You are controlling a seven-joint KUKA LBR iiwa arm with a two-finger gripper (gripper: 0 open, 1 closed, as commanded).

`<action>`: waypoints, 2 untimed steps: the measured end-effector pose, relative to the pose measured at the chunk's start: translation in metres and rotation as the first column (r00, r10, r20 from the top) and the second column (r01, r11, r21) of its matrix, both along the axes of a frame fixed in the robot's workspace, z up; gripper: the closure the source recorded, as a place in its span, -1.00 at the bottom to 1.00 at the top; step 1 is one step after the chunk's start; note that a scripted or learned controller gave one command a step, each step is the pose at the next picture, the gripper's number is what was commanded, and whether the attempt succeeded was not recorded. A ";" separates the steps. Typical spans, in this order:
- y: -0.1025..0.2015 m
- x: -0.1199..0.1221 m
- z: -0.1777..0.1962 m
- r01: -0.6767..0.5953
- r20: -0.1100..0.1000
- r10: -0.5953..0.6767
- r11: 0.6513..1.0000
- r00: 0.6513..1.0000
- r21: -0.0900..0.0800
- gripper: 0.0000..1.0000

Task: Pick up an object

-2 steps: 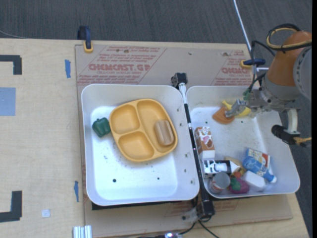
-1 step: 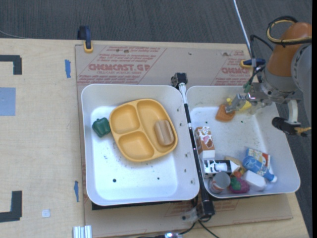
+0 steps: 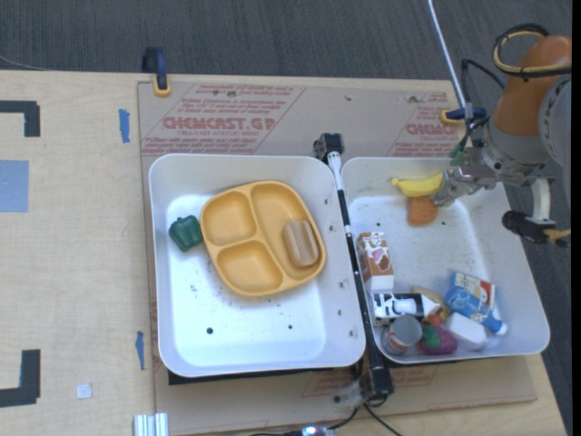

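Note:
My gripper (image 3: 449, 189) hangs low over the far right corner of the right bin (image 3: 508, 252). It is right beside the right end of a yellow banana (image 3: 416, 185), and I cannot tell whether it touches it. An orange toy piece (image 3: 422, 211) lies just below the banana, to the gripper's lower left. A small brown and white carton (image 3: 374, 254) lies by the bin's left wall. Several small items crowd the bin's front, among them a blue and white carton (image 3: 470, 296) and a round can (image 3: 404, 331).
The left bin (image 3: 263, 334) holds a yellow divided plate (image 3: 238, 221) with a tan roll (image 3: 300, 243) in its right compartment, and a green toy pepper (image 3: 186, 232) beside the plate. A black clamp (image 3: 328, 144) sits at the far end between the bins.

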State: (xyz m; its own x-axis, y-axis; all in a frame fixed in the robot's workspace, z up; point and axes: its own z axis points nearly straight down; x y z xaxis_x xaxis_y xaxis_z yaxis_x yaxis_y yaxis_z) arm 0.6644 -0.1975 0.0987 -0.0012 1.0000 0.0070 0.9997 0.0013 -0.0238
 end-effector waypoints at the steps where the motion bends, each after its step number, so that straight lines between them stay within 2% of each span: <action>1: 0.000 0.000 0.000 0.000 0.000 0.000 1.000 1.000 0.000 -1.00; 2: 0.081 0.002 -0.011 -0.001 0.030 0.001 1.000 1.000 -0.007 -1.00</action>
State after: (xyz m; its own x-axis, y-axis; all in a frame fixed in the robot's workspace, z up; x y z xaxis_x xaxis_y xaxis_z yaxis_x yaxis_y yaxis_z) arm 0.6667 -0.1163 0.0877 -0.0022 1.0000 0.0004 1.0000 0.0022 0.0066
